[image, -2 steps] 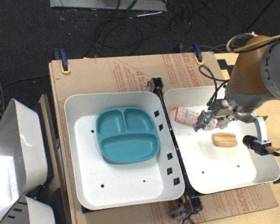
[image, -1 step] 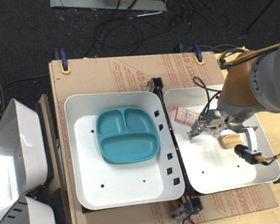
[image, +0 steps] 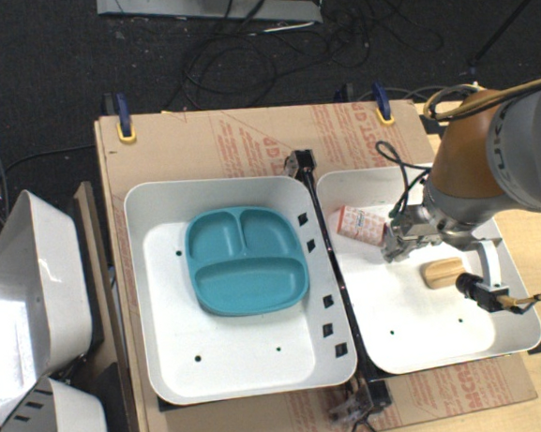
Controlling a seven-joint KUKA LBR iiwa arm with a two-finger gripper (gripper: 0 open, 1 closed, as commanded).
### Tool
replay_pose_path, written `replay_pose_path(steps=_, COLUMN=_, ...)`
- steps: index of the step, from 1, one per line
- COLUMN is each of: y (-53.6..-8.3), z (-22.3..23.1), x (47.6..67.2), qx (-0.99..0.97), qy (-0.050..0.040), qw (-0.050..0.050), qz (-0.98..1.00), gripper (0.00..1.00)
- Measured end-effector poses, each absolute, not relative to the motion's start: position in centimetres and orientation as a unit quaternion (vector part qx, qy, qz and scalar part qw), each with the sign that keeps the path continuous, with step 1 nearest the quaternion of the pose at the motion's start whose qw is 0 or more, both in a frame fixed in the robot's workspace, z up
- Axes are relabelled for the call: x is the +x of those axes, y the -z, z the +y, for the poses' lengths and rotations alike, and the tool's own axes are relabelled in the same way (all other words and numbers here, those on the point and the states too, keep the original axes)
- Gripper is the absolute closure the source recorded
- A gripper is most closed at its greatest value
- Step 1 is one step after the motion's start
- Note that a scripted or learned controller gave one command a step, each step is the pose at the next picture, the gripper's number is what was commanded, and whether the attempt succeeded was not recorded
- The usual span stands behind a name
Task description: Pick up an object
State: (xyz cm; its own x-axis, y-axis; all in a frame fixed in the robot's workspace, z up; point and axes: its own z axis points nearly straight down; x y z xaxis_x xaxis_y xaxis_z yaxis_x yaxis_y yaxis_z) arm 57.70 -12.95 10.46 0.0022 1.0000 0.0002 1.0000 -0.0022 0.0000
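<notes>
Lab; loose cables [image: 236, 35], clamped cardboard [image: 244, 128]

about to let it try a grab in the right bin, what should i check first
1. End effector over the right bin: ok.
2. A target within reach: ok, a small carton lies just beside the end effector and a wooden block a little further along the bin floor.
3. Finger opening: cannot tell, the wrist hides it.
4. Nothing held yet: cannot tell.
5. Carton and block apart from each other: ok.
6. Blue divided plate in the left bin, out of the way: ok.
</notes>
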Motion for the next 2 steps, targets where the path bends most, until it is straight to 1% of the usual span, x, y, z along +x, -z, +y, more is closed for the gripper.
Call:
replay_pose_path(steps=1, y=-14.7, z=-13.3, x=58.1, qx=-0.707, qy=0.0006, qw=-0.001, qz=-0.707, gripper=1.00)
replay_pose_path(steps=2, y=-20.3, z=-14.2, x=58.7, qx=-0.707, qy=0.0013, qw=-0.003, qz=-0.708, gripper=1.00)
